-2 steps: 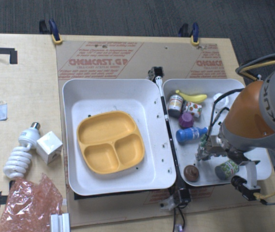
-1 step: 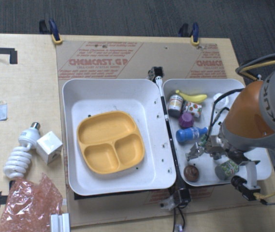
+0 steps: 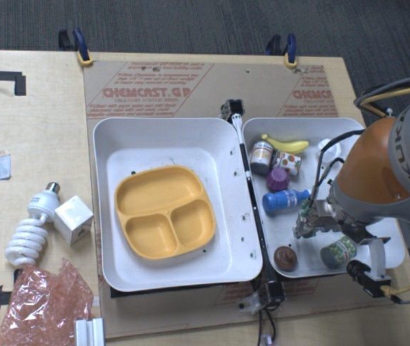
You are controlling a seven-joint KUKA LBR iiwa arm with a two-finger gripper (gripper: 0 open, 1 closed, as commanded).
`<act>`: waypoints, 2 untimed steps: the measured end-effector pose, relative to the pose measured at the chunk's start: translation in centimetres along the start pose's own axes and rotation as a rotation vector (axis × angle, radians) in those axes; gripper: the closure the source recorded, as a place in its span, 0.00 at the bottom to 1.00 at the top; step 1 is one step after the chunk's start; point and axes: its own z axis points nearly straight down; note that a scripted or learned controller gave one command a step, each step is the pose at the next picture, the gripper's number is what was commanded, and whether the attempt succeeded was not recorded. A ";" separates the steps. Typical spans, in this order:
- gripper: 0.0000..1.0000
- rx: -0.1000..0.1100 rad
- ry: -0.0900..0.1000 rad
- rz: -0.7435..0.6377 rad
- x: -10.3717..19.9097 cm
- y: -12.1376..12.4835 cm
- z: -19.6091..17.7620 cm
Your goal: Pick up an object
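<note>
1. A single fixed camera looks down on the bench [image 3: 39, 121] from above, at a slant.
2. The view faces the two white bins side by side: left bin [image 3: 111, 215] near centre, right bin [image 3: 259, 132] toward the right edge.
3. The arm [image 3: 377, 171] enters from the right side of the view.
4. The distance is moderate: both bins, the surrounding bench surface and a strip of dark floor [image 3: 190, 13] along the top fit in the view.

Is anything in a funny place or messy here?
Yes. A spiral light bulb, a small white cube and some crumpled pink plastic wrap lie loose on the bench, left of the bins. In the right bin, the blue bottle lies on its side. The yellow divided tray sits askew in the left bin.
</note>
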 end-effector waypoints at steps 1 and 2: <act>0.00 0.000 0.000 0.000 0.0 0.0 0.0; 0.00 -0.002 -0.001 -0.003 0.0 -0.3 1.5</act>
